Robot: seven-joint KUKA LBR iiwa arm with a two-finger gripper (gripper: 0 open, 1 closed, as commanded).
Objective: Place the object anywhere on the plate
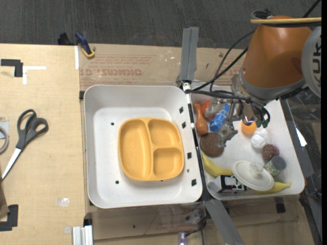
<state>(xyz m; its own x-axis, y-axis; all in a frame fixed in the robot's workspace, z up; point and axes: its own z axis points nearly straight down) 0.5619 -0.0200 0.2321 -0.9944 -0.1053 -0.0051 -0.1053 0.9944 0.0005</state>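
The claw (231, 120) is hanging low over the right bin (291, 137), its state impossible to tell — a blue object (218, 121) is lying just beside it among brown, orange and white items. Well off to its left, the yellow divided plate (151, 149) is sitting in the left bin (97, 137).

My wrist carries a wide, rounded orange band (273, 50) with a dull sheen. Beside it sits a pale grey casing (314, 60) bearing part of a black letter. Thin black cables (225, 55) loop around me. My gripper (230, 121) is dark metal.
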